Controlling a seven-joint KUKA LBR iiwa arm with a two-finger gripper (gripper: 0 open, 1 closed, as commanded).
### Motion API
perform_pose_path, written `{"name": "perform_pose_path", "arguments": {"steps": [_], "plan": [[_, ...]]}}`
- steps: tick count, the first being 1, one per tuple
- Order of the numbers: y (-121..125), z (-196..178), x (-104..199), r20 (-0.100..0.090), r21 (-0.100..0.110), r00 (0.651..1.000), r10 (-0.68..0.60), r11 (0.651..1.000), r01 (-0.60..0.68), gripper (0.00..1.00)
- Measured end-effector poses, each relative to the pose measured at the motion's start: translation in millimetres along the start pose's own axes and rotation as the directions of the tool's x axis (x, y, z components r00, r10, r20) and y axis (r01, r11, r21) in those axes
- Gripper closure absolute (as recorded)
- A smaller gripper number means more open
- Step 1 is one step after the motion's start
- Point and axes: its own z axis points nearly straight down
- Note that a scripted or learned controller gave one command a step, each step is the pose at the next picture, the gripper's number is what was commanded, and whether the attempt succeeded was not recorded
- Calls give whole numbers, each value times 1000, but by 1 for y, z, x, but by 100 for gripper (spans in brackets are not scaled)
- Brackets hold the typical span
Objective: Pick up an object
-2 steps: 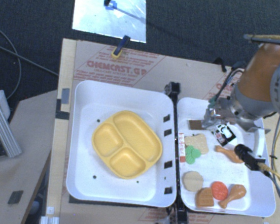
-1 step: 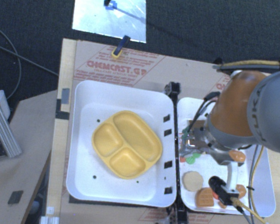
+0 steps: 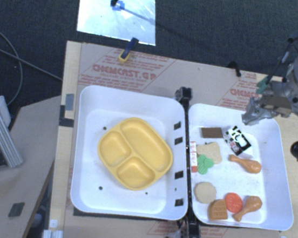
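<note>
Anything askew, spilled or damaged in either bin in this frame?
Nothing spilled or broken. The yellow divided plate sits rotated in the left bin, not square to its walls. The toy food, including two drumsticks, lies loosely scattered inside the right bin. The gripper hovers by that bin's far edge.

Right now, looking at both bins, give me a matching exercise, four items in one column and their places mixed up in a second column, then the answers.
Items:
1. yellow divided tray
2. brown rectangular piece
3. red round piece
4. gripper

Places:
A. front of the right bin, between two brown food pieces
B. over the back edge of the right bin
C. middle of the left bin
D. back of the right bin, beside the black and white item

Pairs: 1-C, 2-D, 3-A, 4-B
</note>
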Motion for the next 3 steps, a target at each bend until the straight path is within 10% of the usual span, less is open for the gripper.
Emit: {"name": "perform_pose_path", "arguments": {"steps": [1, 2, 3], "plan": [[48, -136, 116, -7, 1, 1000, -13, 1000, 13, 100], [99, 204, 171, -1, 32, 1000, -4, 999, 4, 100], [55, 277, 183, -1, 30, 1000, 2, 1000, -2, 100]]}}
